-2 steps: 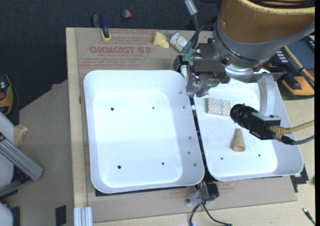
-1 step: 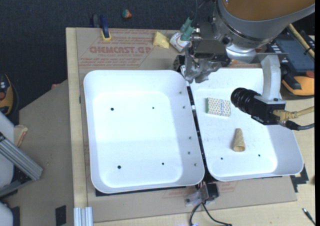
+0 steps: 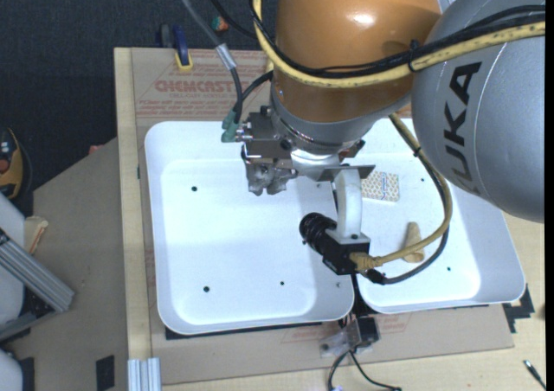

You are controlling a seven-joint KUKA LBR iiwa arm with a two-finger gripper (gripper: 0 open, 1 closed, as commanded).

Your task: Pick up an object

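One set of jaws low over the left bin (image 3: 199, 233), toward its back half, opening impossible to tell beneath the wrist hardware. Beyond, in the right bin (image 3: 472, 272) alongside on the table (image 3: 132, 208): small blue-patterned packet (image 3: 382, 186) lying flat, apart from the jaws, with a small tan piece (image 3: 413, 235) nearer the front.
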